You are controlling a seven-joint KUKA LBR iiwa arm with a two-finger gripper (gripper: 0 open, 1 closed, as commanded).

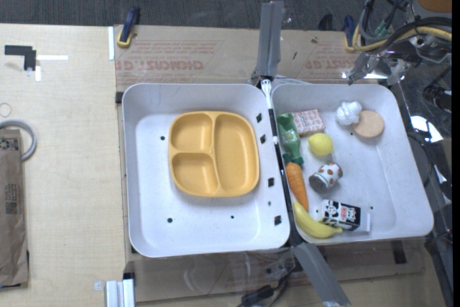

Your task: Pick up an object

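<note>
Arm [402, 47] cut off at top right corner, tangled in cables; pincer hidden, state impossible to tell. Two bins. Left bin [144, 176]: one yellow divided plate [214, 153]. Right bin [402, 176]: one lemon [320, 145] mid-bin, one carrot [297, 185], one banana [310, 221] along left edge.

In the right bin [402, 176] I see my candidates lying loose. Along its left wall, a green packet [290, 137] at the far end, then a carrot [297, 184], then a banana [313, 223] curving along the near left corner. A pink-patterned square packet [307, 121] sits beside the green one. A yellow lemon [320, 145] lies mid-bin, a small spotted cup [326, 175] tipped on its side nearer, a cow-printed carton [346, 216] flat beside the banana. Far right: a white lump [349, 111] touching a tan disc [369, 124].
</note>
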